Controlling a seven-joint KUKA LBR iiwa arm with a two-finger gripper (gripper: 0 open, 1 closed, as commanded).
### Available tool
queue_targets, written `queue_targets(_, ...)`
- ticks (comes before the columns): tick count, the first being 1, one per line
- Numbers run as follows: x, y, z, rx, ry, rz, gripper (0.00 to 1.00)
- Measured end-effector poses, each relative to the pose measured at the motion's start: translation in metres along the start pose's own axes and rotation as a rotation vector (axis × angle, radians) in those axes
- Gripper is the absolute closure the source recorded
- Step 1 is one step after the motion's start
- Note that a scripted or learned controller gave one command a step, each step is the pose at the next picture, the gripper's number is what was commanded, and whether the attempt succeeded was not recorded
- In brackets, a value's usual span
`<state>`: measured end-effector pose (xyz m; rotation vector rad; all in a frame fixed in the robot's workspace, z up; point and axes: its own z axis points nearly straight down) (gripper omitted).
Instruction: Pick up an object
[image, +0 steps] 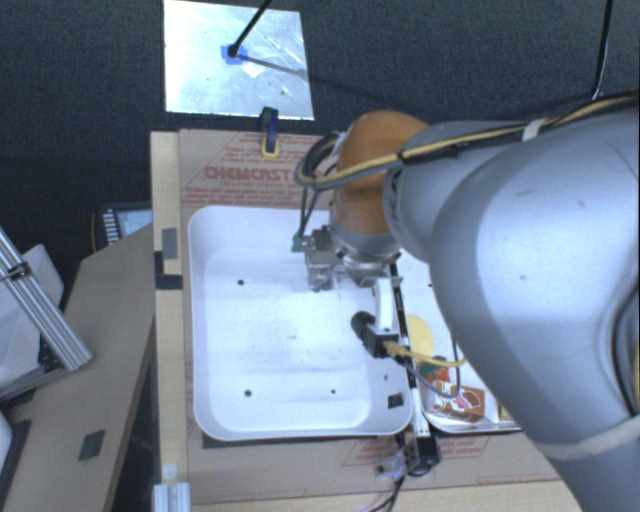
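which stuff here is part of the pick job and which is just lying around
Part of the job:
- tool, hanging over the left bin
- yellow object and orange-and-white packet in the right bin, largely hidden by the arm

Just lying about:
- foil sheet at the top
- yellow clamp
- cardboard under the bins
- metal rail at left

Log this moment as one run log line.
arm: over bins from right | gripper: above left bin, fingers unclear | right bin: colourful objects | pick: not yet
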<state>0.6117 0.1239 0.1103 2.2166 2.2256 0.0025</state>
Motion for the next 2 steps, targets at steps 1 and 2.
queue_targets(1,0.000,0.000,0.000,0.000,0.000,0.000,0.00)
queue_targets(2,0.000,0.001,-0.010,-0.001,0.001,0.000,1.00)
